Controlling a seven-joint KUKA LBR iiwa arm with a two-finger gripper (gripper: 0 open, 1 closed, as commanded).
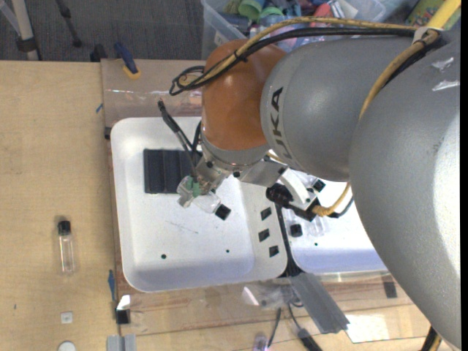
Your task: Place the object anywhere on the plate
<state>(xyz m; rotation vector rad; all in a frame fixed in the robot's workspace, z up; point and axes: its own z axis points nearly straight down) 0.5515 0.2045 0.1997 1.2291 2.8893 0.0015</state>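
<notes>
One small green object (194, 187) sits pinched between the gripper (196, 190) fingers, just right of the dark plate (164, 170) in the left bin (146, 254). It looks light and hard, probably slippery; a grip across its middle seems safest.

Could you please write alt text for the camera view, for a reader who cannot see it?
A grey KUKA arm with an orange band reaches from the right over the left white bin, its gripper beside a black ridged rectangle lying in that bin. A small clear vial lies on the wooden bench to the left.
</notes>
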